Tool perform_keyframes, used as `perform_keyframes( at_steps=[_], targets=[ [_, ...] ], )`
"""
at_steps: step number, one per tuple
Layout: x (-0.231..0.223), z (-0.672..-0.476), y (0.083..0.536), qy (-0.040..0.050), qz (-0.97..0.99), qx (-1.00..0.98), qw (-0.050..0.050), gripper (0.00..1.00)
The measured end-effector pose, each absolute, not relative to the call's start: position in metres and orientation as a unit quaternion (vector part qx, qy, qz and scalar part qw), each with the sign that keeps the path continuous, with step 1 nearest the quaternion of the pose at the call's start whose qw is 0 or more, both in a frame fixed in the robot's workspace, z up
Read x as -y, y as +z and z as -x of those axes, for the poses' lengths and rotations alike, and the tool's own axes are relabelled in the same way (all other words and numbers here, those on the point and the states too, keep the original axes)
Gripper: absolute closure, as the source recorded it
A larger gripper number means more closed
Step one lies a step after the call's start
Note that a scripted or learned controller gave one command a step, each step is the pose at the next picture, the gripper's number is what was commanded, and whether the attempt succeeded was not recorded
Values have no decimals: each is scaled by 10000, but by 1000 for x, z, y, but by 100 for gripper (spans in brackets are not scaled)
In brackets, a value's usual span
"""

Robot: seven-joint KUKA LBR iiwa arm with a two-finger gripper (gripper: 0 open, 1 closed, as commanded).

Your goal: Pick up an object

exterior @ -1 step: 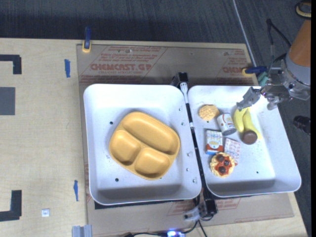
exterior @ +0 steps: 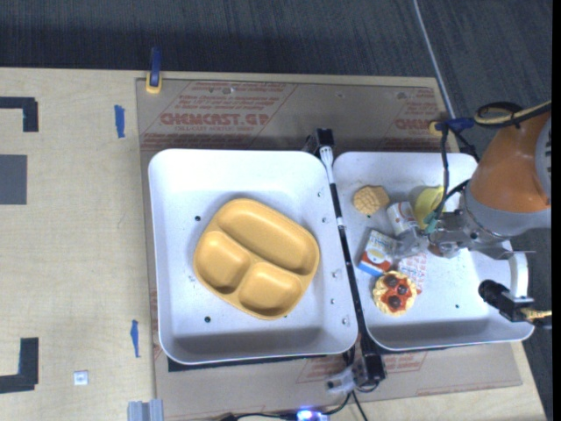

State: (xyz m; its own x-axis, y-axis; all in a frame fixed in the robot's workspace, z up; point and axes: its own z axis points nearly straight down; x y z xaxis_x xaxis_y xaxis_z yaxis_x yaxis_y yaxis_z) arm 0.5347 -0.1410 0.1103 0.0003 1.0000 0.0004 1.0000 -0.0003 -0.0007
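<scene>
Because the arm enters from the right of the frame, its gripper sits low over the right bin, at the middle right of the picture, just where the small objects crowd together. Whether it is released or clenched I cannot tell, as the wrist and its orange band hide that part. The candidates lie close by: a yellow piece and a white cup-like item just beside it, a round biscuit above and to the left, a printed packet below, and a small tart with dark berries lower down. In the left bin a yellow divided tray lies alone, well apart, likely too broad for a two-finger grasp.
</scene>
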Motion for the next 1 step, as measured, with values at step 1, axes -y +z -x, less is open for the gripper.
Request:
perform_keyframes(
  at_steps=[1],
  targets=[
    [95,-480,86,-12,7072,7070,-8,0]
  ],
)
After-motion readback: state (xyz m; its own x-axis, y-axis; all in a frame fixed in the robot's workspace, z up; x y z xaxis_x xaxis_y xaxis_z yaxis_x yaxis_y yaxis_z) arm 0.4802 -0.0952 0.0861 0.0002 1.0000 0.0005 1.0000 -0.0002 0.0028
